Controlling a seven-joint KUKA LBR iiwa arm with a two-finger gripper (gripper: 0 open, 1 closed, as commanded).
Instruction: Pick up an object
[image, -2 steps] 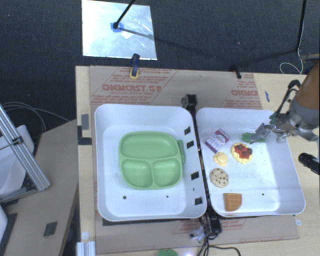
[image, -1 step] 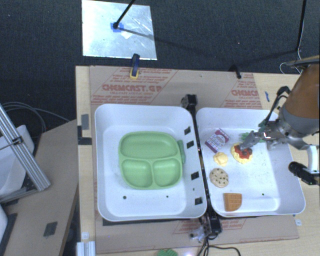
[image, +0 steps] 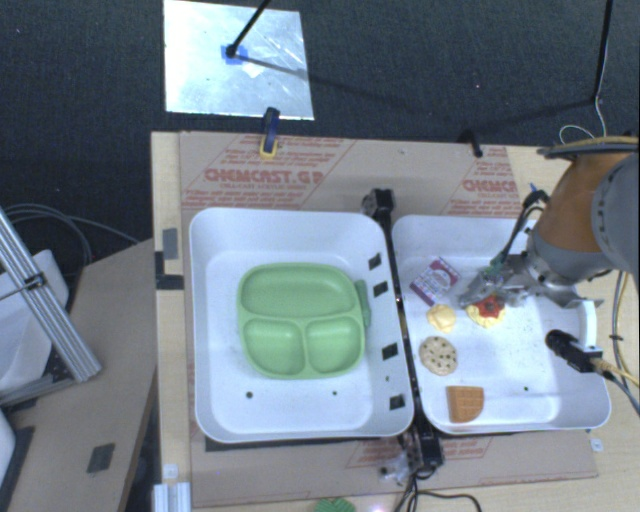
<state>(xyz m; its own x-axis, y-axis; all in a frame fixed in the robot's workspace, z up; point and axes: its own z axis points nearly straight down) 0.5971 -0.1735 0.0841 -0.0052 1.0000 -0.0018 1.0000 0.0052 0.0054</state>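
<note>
Right bin (image: 560, 418), middle: gripper (image: 484, 296) low over a small red and yellow piece (image: 488, 314), which is the likely thing to lift; it lies on the bin floor just under the tool. Whether the gripper is wide, narrow or closed on the piece cannot be told from this slant. Risks, as judged: the piece is small and flat, so a closing grip may slide off it or pinch only an edge, and it could drop on the lift. A slightly off descent could push it sideways instead. Neighbours: yellow lump (image: 441, 318) just beside on the left, near enough to be nudged or caught along with it; purple and white packet (image: 434, 279) above that; round cookie (image: 438, 354) below; orange cracker (image: 465, 402) near the front wall, well apart. Left bin (image: 215, 400): green divided plate (image: 300, 320), out of the way.
</note>
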